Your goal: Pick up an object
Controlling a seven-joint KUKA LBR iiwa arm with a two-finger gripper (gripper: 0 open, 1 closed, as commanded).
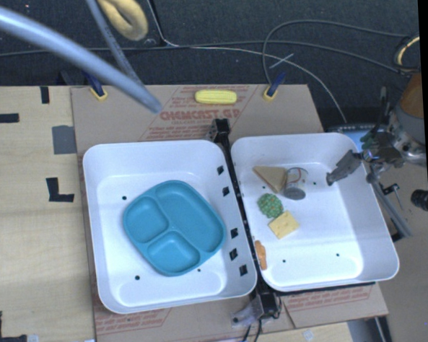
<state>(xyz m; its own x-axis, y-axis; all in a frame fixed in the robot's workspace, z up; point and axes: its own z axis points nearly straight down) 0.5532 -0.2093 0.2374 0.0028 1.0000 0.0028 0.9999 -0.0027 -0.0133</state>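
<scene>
Tool (342,170) sits at the right bin's (374,254) right rim, toward the far corner, a dark finger slanting down-left over the white wall. Whether it is spread or pressed together I cannot tell; nothing visible between the fingers. It hangs apart from every object, so the pick looks not yet begun.

Candidates lie clustered in the left half of that bin: tan wedge (271,177) farthest, small grey round piece (295,193) just right of it, with a thin wire loop above. Green bumpy lump (269,204) nearer, yellow block (283,225) touching or just beside it. Orange strip (260,253) lies against the left wall, awkward to reach.

Left bin (102,166) holds a blue divided tray (174,227), set at a slant.

On the counter beyond the bins, a yellow corn-like toy (215,97) rests on cardboard, outside the working area.
</scene>
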